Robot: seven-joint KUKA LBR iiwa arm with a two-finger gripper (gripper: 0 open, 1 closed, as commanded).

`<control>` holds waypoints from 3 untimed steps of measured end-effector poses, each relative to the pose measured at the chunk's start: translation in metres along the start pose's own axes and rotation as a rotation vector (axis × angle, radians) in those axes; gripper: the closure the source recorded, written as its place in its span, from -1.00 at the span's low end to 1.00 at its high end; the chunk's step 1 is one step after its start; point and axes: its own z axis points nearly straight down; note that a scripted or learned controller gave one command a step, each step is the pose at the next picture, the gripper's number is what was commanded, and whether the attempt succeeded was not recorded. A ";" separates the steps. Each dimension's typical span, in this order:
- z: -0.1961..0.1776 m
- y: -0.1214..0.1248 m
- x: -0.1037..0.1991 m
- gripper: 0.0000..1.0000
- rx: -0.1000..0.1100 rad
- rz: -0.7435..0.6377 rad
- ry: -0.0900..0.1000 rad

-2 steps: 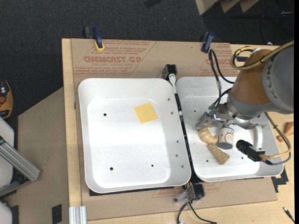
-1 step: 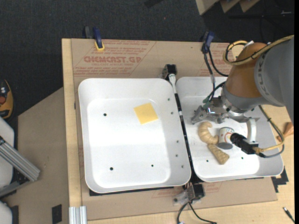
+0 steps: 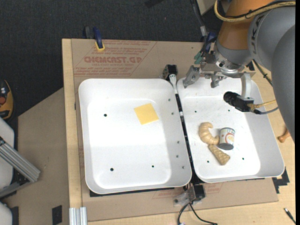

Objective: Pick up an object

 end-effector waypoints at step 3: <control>-0.104 0.002 0.070 1.00 0.010 0.005 0.000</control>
